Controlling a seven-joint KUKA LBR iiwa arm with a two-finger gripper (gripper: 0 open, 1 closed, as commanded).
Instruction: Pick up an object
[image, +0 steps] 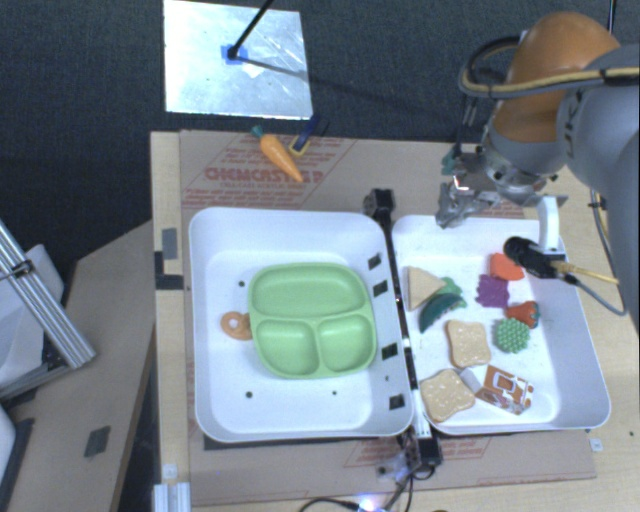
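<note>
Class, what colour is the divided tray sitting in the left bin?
Light green; the divided tray shows plainly in the camera view.

Below my dark metal gripper (458, 208) I see a white bin (580, 350) with a tan wedge (424, 285), a dark teal piece (440, 305), an orange piece (506, 267), a purple piece (492, 291), a green ball (512, 335) beside a red bit (526, 313), two tan bread slices (467, 343) (446, 394) and a brown-and-white patterned packet (506, 389). To the gripper's lower left, the other white bin (215, 240) carries a light green divided tray (311, 319) and an orange-brown ring (236, 325). To the gripper's left, on printed brown cardboard (240, 168) with red lettering, I see an orange carrot (279, 157) with a teal tip, and a silvery sheet (238, 60) beyond.
</note>
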